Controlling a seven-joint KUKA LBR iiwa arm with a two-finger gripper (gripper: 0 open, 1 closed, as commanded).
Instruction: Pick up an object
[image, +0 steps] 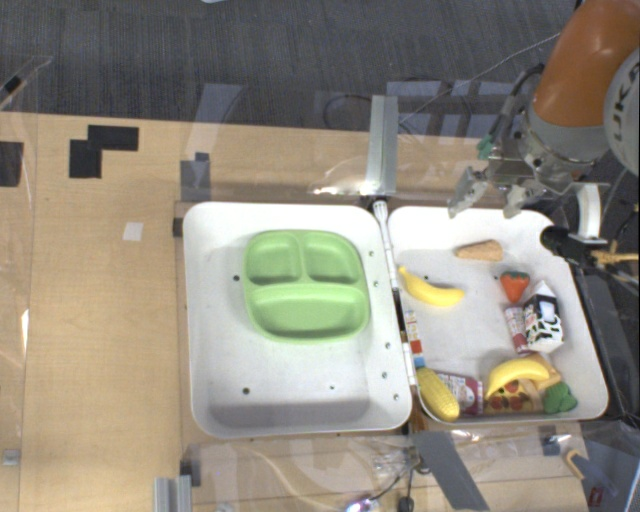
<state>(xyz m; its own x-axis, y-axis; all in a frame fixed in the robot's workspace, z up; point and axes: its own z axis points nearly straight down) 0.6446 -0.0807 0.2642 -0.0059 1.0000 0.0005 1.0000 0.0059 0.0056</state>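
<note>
Camera view shows the gripper (487, 198) hanging above the far edge of the right bin (590, 345), near its far right corner. Its two fingers stand apart, open, and nothing is between them.

You must choose one thing to pick. The nearest one is the small tan bread piece (478, 251), which lies in the far part of the right bin, just below the gripper and clear of the other things. Its long axis runs almost parallel to the far edge of the bin, and the narrower end seems to point toward the right wall. So, in my judgement, you should turn the fingers to close across the short side, then come straight down over its middle. Keep away from the far wall, because one finger could strike the rim.

The banana (430, 288) is another choice. It lies near the left wall of the right bin, and its long axis goes slanted from the far left toward the near right. It has free space around it also.

The things in the near right corner are crowded together, so a grasp there is more risky. The green tray (303, 282) sits in the middle of the left bin (215, 300).
</note>
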